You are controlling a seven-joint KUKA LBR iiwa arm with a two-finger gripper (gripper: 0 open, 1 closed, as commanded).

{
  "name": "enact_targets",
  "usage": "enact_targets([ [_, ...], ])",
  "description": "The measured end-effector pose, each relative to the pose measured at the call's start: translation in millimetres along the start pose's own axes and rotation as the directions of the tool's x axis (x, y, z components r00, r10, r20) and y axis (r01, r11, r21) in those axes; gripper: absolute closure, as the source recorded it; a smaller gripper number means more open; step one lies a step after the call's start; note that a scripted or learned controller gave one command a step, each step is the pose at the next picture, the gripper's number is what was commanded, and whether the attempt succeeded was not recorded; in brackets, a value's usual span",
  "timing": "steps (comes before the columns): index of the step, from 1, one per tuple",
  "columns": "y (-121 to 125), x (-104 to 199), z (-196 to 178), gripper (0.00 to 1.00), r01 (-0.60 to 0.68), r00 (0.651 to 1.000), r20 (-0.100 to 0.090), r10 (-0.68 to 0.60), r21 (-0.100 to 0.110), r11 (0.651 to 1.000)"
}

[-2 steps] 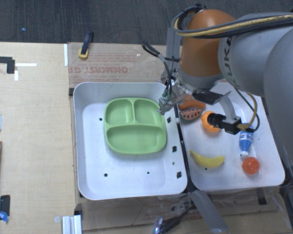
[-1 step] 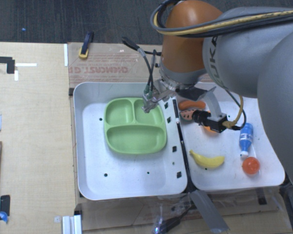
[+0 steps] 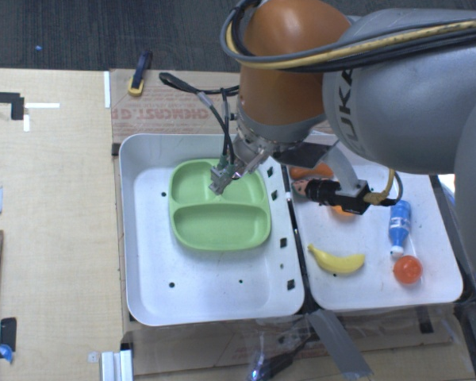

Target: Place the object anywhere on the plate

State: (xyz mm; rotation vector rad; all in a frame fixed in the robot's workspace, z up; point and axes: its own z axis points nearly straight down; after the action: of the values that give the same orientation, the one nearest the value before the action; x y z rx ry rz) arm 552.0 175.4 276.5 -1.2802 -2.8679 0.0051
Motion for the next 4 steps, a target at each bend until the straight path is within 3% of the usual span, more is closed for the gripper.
enact_targets([
  [1,-63.9,38.8,27.2,1.00,0.267,0.964,-0.001,-0.267,0.000,0.964],
  [2,-40.8,-3.3,3.4,1.00,0.184,0.983,0.000,-0.184,-0.001,0.983],
  [3,21.5,-19.3,-58.1,1.00,0.167,0.986,0.001,-0.167,-0.001,0.986],
  [4,-23.4,-10.1,91.7,1.00,0.161,0.987,-0.002,-0.161,0.001,0.987],
])
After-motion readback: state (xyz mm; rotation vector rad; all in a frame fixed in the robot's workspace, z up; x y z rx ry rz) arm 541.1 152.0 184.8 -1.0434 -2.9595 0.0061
